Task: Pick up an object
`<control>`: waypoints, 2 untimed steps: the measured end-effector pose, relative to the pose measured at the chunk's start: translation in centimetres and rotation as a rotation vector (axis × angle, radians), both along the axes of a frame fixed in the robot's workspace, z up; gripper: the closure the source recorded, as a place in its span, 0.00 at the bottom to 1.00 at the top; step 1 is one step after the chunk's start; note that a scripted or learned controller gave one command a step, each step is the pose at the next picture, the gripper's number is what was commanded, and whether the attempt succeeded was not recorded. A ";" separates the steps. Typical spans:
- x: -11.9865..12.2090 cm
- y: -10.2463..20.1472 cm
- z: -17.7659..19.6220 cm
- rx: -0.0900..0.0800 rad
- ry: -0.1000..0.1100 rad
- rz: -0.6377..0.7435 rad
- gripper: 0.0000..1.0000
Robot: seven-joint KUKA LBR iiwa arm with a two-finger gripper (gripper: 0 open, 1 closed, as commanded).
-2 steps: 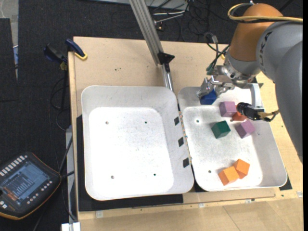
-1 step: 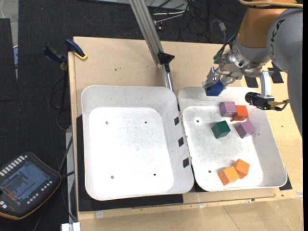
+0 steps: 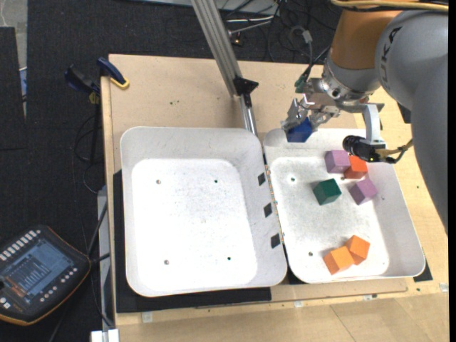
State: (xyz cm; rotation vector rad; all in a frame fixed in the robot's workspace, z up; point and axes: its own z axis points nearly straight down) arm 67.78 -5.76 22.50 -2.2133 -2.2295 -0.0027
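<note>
Claw (image 3: 305,120) hung above right bin's (image 3: 399,223) far rim, fingers closed on blue block (image 3: 300,130).

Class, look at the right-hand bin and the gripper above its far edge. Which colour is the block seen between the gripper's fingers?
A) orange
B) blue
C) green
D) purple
B: a blue block sits between the fingers of the gripper, raised over the far rim of the right bin, while the green block lies on the bin floor.
</note>
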 end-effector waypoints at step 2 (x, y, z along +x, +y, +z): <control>-2.1 11.2 0.1 0.001 0.004 0.001 1.00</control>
